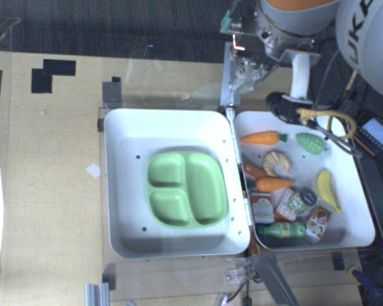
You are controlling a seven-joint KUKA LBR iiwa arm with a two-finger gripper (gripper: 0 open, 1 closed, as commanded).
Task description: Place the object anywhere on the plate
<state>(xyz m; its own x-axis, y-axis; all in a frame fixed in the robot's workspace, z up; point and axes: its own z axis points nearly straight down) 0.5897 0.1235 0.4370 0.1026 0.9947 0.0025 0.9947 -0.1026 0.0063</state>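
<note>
End effector (246, 75), its grip state impossible to tell, is hovering beyond the bins' far edge, while toy food including a carrot (263, 138) is lying nearer the camera, right of the green plate (186, 187).

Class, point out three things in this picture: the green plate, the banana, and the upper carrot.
plate (214, 187): camera view, floor of its large right compartment.
banana (326, 190): camera view, middle of its yellow curve.
upper carrot (260, 138): camera view, middle of its orange body.
</note>
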